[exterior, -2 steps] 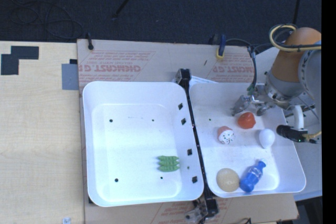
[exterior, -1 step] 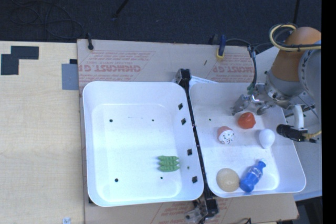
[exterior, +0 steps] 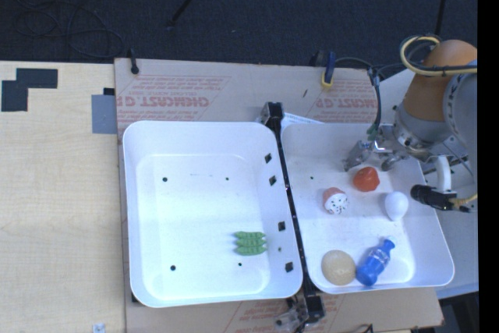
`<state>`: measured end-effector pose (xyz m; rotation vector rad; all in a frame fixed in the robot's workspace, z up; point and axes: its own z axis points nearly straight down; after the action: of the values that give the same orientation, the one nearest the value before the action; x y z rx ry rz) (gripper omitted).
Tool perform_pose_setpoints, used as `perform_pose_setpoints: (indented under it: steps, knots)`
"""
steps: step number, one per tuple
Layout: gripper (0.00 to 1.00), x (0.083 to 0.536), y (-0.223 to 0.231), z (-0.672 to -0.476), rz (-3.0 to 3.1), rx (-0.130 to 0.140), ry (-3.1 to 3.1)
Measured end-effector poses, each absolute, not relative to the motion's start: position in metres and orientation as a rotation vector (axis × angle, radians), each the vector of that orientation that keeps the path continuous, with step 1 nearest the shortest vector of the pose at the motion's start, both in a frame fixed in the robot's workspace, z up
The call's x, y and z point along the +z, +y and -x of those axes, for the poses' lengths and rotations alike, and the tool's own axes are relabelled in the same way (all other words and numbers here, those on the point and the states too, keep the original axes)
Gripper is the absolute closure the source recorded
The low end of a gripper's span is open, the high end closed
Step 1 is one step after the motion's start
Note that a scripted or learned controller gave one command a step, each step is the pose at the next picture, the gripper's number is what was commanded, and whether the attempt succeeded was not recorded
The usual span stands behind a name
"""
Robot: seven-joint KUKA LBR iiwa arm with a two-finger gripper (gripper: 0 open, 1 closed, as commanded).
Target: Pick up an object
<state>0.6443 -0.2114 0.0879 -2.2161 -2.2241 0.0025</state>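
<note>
From above, the arm [exterior: 437, 90] comes in from the right and its gripper [exterior: 373, 156] hangs low over the far part of the right bin [exterior: 437, 277]. I cannot tell from here how wide the gripper is set, and nothing shows caught in it.

The nearest thing to it is a red ball [exterior: 366, 179], round and matte, lying just beside the gripper on its near side; that looks the likeliest thing to go for, and being round it has no long axis to line up with. To its left sits a small red-and-white piece [exterior: 335, 201], to its right a smooth white egg shape [exterior: 396, 205].

Nearer still lie a pale round lump [exterior: 338, 267] and a glossy blue bottle [exterior: 374, 261], tilted with its cap to the far right.

In the left bin [exterior: 140, 168] rests a ribbed green thing [exterior: 250, 243], well apart from the gripper.
</note>
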Motion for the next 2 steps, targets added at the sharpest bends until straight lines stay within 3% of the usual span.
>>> perform_pose_setpoints:
  steps: [2]
  knots:
    - [0.0, 0.0879, -0.2113, -0.6443, 2.216, 0.003, -2.224]
